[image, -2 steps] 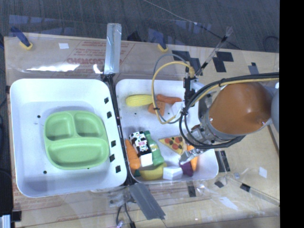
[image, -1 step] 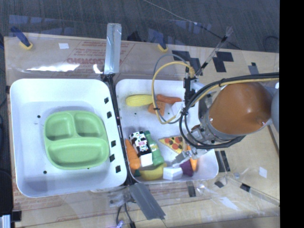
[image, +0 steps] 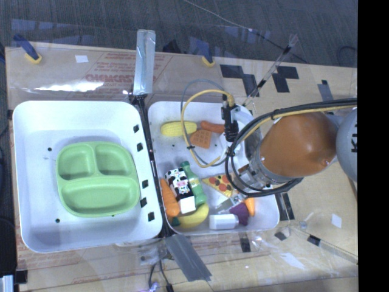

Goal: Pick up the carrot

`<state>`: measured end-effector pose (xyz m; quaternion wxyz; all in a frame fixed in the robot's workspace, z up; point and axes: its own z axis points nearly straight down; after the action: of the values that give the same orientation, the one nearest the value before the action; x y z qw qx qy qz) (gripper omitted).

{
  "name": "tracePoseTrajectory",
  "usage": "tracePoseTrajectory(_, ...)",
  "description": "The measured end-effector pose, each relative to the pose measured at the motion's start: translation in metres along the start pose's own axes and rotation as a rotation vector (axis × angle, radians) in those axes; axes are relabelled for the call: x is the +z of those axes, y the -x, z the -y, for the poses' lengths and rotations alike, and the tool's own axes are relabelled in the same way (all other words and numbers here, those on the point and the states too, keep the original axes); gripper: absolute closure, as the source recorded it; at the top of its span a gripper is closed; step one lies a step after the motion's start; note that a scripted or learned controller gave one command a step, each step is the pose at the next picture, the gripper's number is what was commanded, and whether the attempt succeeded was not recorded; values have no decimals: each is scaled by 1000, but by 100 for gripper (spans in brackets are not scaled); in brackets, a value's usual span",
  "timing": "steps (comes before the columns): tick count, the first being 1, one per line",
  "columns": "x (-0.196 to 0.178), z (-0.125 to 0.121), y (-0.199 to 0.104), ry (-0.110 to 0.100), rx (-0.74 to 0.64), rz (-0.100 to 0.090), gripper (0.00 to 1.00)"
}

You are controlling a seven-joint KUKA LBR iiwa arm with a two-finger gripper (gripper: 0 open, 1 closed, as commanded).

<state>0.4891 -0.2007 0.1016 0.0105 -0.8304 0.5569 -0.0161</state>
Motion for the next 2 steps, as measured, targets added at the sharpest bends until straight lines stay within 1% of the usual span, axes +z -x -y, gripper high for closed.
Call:
tracePoseTrajectory(1, -1, 4, 2, -9, -286, -3, 0)
tracePoseTrajectory(2, 0, 9, 8, -5, -613, -1, 0)
